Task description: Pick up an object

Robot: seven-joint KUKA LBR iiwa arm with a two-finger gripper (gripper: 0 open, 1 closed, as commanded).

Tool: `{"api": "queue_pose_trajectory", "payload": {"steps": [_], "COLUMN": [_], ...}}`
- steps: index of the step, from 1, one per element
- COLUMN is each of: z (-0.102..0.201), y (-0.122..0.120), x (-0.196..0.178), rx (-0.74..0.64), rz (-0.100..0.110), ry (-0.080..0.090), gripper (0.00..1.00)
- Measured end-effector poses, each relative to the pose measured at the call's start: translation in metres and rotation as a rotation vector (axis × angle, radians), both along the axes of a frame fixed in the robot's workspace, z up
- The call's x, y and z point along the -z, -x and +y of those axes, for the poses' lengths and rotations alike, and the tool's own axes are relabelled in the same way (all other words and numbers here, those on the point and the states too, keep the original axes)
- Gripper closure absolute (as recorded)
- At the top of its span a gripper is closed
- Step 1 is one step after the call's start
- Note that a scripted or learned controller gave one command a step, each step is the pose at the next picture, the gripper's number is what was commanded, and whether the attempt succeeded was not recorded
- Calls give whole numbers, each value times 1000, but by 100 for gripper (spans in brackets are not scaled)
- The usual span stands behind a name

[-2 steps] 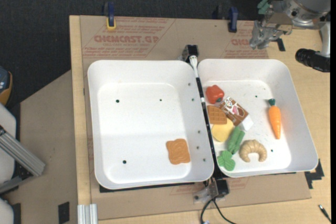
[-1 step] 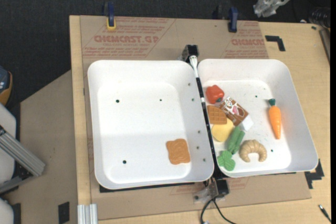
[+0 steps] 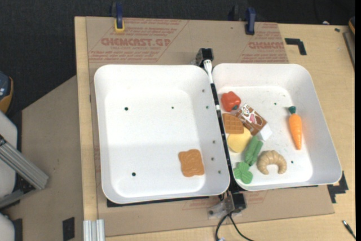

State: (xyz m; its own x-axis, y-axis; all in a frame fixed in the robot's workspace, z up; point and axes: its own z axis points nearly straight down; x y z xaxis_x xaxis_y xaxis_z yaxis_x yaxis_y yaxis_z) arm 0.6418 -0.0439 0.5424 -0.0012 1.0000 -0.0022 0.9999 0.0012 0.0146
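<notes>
Lone waffle piece near-right in left bin, apart from carrot, croissant and others crowding right bin. Likely light, rigid, flat: best pinched across edges. Tool state: cannot tell.

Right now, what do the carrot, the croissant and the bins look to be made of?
Carrot: likely moulded plastic, smooth uniform orange with a green cap. Croissant: probably plastic too, tan with moulded ridges. Bins: thin formed white plastic by the look, rounded corners, slight sheen.
</notes>
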Motion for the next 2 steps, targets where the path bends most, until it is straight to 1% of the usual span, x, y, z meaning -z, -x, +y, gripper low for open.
{"api": "queue_pose_trajectory", "payload": {"steps": [1,2], "z": [17,26], "y": [42,82], "x": [6,6], "rx": [-1,0], "rz": [16,16], "ry": [-3,-3], "gripper": [100,100]}}
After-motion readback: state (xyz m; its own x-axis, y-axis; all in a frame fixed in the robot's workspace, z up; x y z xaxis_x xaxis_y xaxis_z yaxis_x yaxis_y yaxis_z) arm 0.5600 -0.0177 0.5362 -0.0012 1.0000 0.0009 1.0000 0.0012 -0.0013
